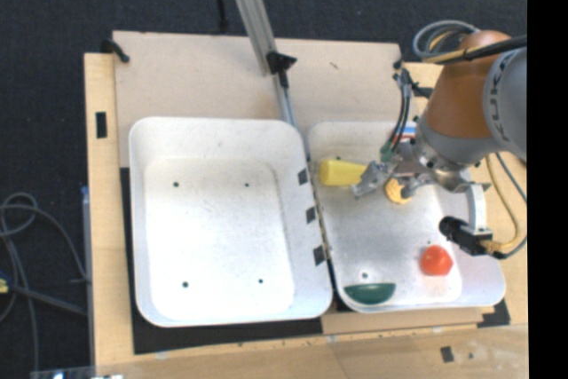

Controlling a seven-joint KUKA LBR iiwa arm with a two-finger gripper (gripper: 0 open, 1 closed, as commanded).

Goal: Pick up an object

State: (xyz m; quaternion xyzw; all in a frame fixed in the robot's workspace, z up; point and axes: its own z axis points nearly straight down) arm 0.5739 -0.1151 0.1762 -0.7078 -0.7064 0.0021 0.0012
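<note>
Pincer beside yellow block; orange ball, green piece well apart.

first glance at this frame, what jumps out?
The grey arm with its orange band reaching in from the right, its claw low over the right bin beside a yellow block. Then the orange ball and dark green piece near that bin's front edge.

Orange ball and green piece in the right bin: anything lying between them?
No. In the camera view, bare white bin floor separates the orange ball from the green piece.
</note>
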